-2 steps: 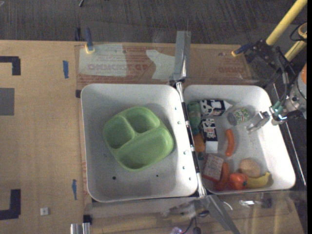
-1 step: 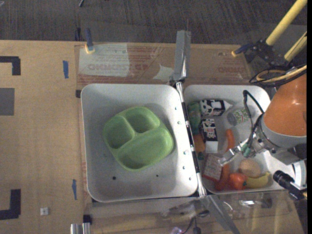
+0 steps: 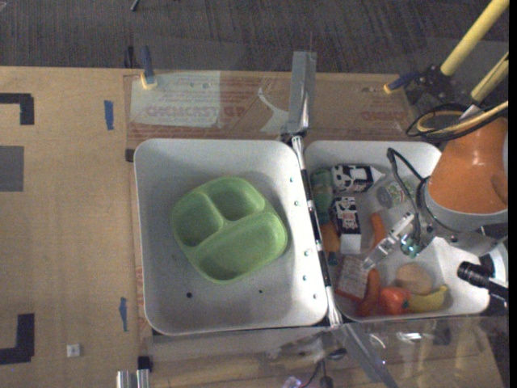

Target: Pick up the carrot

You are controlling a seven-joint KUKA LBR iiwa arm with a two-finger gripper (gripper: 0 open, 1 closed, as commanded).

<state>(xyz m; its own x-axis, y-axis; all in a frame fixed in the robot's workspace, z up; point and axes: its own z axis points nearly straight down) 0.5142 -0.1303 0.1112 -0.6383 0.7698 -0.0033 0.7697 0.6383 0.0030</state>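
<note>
Right now, per item:

Arm (image 3: 472,176): comes in from the right edge of the frame, orange band over the right bin, wrist pointing left and down into it.

Gripper (image 3: 386,250): low over the middle of the right bin, fingers aimed at the lower left of that bin.

Jaws: cannot tell how far open. Fingers are a pale blur against the clutter. Nothing visibly held between them.

Carrot (image 3: 371,292): orange-red stick near the bottom edge of the right bin, lower centre, standing roughly top to bottom in the frame. Just below the gripper tip; touching or apart, cannot tell. A second orange piece (image 3: 377,229) sits just above the gripper; what it is, cannot tell.

Tomato (image 3: 393,299): red, just right of the carrot, touching it.

Banana (image 3: 428,299): yellow, lower right of the right bin, beside the tomato.

Bun (image 3: 414,279): tan round thing just above the banana.

Cartons (image 3: 349,192): two black-and-white cow-print boxes, upper left of the right bin, one above the other.

Can (image 3: 322,186): green, against the left wall of the right bin, left of the cartons.

Right bin (image 3: 367,148): white, right half of the frame, crowded.

Left bin (image 3: 157,241): white, centre of the frame, holds one plate.

Plate (image 3: 229,228): green, three compartments, flat in the middle of the left bin, well apart from the gripper.

Bench (image 3: 65,217): tan board, blue tape marks at left.
</note>
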